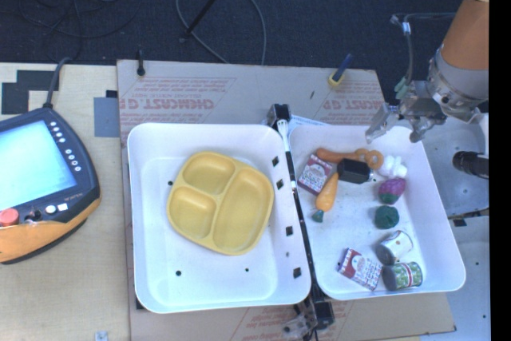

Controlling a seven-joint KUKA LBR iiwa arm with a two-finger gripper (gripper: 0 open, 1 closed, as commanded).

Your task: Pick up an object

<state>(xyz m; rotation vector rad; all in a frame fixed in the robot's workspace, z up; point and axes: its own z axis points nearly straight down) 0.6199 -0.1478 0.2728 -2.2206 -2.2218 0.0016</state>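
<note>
Lying in the far half of the right white bin (447,251), a cluster of small things waits: an orange plastic carrot (328,191) with its long axis running from the bin's far edge down toward its near-left, a small black block (352,170) just beside it, a red and white carton (316,173) touching the carrot's left side, and a white knobbly piece (393,166) next to a magenta plastic fruit (391,189). Closest to the hand, by my read, are that white piece and the black block. The hand (405,124) hovers over the bin's far-right corner, spread wide, nothing between its prongs. So the cluster lies toward the bin's near-left from the hand, a short way in and down; that is the direction a descent would likely need.

Further toward the near edge sit a dark green ball (387,216), a silver can (394,245) on its side, a green-labelled can (404,275) and another red carton (359,267), well apart from the hand. The left white bin (152,251) carries a yellow divided plate (220,201).
</note>
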